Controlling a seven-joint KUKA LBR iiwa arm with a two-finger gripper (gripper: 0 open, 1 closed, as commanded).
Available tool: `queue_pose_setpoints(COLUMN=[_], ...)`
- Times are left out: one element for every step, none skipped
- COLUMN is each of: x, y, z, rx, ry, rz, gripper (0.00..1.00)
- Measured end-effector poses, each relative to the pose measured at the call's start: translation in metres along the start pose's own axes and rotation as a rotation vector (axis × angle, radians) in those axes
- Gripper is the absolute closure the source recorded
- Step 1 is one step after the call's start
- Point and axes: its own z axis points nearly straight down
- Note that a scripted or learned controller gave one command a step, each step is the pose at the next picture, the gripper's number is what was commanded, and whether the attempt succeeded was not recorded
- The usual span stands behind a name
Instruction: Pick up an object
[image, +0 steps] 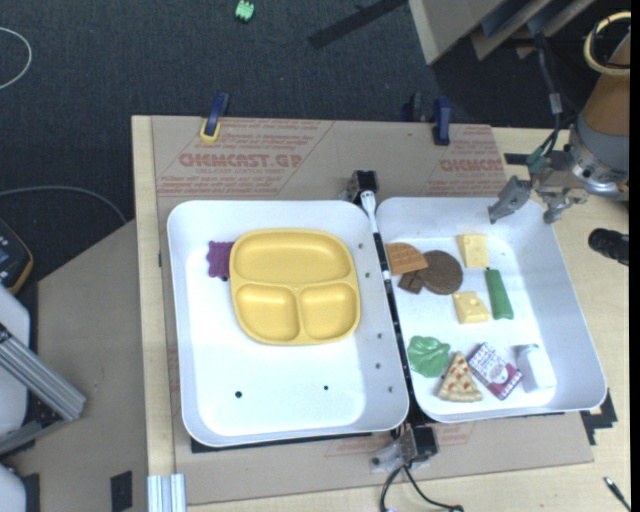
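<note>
**Open gripper above the right bin's far corner, nothing held**

The gripper (530, 200) hangs over the far right corner of the right bin (575, 330), its two fingers (508, 199) spread apart with nothing between them. The nearest candidate is the pale yellow cheese block (473, 249), lying toward the camera and to the view's left of the fingers. Just beyond it, nearer the camera, lies the green stick (498, 293), its long axis running roughly along the bin's depth. A second yellow block (471, 307), brown cookies (432, 270), pizza slice (459, 380) and green leafy piece (429, 354) sit further off. The left bin (200, 390) holds a yellow divided tray (295, 285).
</note>
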Motion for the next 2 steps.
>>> queue_pose_setpoints(x=[0.001, -0.003], y=[-0.006, 0.001], z=[0.044, 0.092], rx=[0.004, 0.004], ry=[0.0, 0.001], rz=[0.0, -0.002], gripper=[0.0, 0.0])
